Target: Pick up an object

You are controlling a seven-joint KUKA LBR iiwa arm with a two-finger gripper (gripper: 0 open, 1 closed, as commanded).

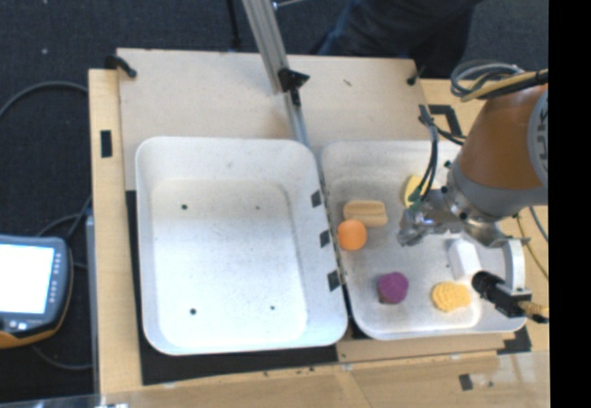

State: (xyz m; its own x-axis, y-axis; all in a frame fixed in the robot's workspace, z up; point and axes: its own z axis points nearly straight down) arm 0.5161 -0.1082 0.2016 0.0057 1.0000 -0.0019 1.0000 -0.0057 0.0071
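Over the right-hand bin (369, 328), the arm (499, 157) comes in from the right, orange band above the wrist, wrist bent down toward the bin floor. Gripper (416, 226) sits low in the bin's middle; whether it is closed or released cannot be told from here, and nothing is seen in its grasp. Tan block (366, 211) lies just left of it. Orange ball (352, 235) left and slightly nearer, beside the block. Purple object (392, 287) below-left. Yellow ridged piece (451, 296) below-right. Yellow item (413, 188) just above, partly hidden. Left bin (166, 157) well apart.
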